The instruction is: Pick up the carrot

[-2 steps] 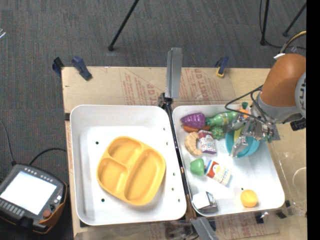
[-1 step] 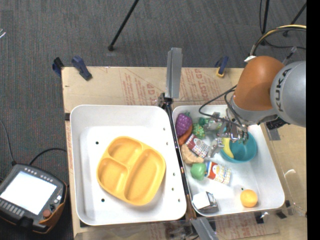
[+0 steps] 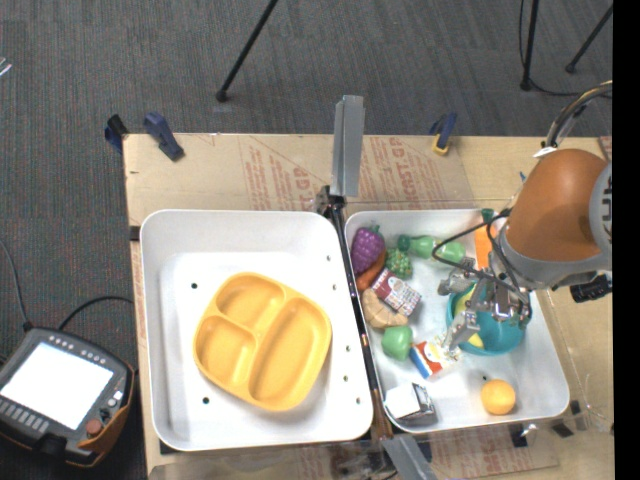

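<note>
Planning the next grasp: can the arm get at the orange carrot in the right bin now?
Probably yes. The slim orange plastic carrot lies uncovered near the right white bin's far wall, just beyond the tool, which hangs over the teal bowl. A green toy vegetable sits close beside it.

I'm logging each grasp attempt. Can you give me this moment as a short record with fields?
target: carrot, upright at the right bin's back wall, beside the arm
end effector: low in the right bin, over a teal bowl
left bin: yellow divided plate
nearby: purple grapes, green apple, orange
</note>
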Available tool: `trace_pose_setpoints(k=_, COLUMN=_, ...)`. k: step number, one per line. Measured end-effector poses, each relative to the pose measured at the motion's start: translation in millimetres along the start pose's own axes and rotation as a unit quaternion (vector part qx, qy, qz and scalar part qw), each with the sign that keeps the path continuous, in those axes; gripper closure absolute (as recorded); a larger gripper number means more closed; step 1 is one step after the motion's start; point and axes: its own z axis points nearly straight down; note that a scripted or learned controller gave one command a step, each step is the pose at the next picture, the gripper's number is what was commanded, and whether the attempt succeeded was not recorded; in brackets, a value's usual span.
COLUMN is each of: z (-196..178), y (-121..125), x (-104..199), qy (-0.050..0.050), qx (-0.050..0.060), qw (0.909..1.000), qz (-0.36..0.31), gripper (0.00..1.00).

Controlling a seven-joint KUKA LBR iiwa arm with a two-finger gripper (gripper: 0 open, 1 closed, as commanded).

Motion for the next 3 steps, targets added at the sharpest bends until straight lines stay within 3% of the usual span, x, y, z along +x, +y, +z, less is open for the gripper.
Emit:
trace_pose_setpoints(k=1, z=-179.6, y=-31.0, x=-86.8, qy=-0.007, qx=0.0, qw=0.9864, qz=0.164, gripper=0.0)
trace_pose_setpoints(k=2, z=-120.5, y=-30.8, x=-83.0, qy=0.001, qx=0.001, qw=0.9613, qz=0.275, gripper=0.0)
trace_pose_setpoints(k=3, z=-69.5, y=-27.1, x=-85.8, qy=0.002, qx=0.001, qw=0.9723, qz=0.234, gripper=0.0)
